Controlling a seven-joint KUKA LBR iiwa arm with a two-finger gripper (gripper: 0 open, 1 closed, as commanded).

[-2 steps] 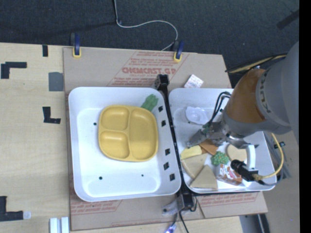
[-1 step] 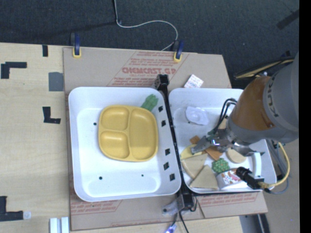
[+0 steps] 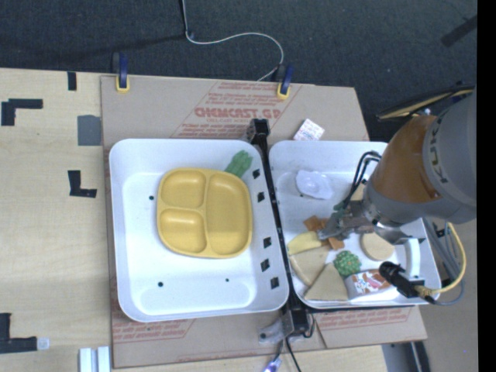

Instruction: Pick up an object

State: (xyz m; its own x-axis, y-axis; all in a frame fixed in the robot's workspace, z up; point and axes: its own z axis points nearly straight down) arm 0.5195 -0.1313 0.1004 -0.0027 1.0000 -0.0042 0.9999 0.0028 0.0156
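Note:
My gripper (image 3: 339, 225) hangs low over the middle of the right bin (image 3: 341, 152), under the grey arm with its orange band (image 3: 403, 157). It sits just above a small brown piece (image 3: 314, 225). Around it lie a pale yellow slice (image 3: 303, 243), a beige wedge (image 3: 311, 268), a green broccoli-like toy (image 3: 347, 263), a round beige disc (image 3: 377, 247), a small printed pack (image 3: 365, 284) and a clear whitish lump (image 3: 313, 183). The arm hides part of the bin's right side.
The left bin (image 3: 132, 208) holds a yellow divided plate (image 3: 205, 211) with a green item (image 3: 239, 163) at its far right corner. A black divider (image 3: 267, 208) runs between the bins. A white tag (image 3: 309, 130) lies on the cardboard behind the right bin.

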